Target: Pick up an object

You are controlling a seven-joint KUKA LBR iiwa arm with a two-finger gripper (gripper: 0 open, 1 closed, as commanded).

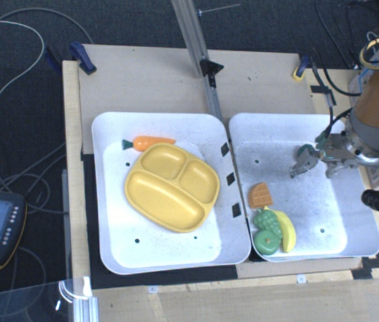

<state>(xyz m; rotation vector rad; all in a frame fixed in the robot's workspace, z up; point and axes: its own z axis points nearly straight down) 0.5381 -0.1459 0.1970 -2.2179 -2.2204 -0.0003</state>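
Hand (312,164) hovers spread, holding nothing, over right white bin (350,247), short of yellow plastic banana (285,230), likely lining up.

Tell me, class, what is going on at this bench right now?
A grey robot arm reaches in from the right, its gripper hovering over the right bin. A toast slice, grapes, a banana and a green apple lie untouched near that bin's left corner. The left bin holds a yellow plate and a carrot.
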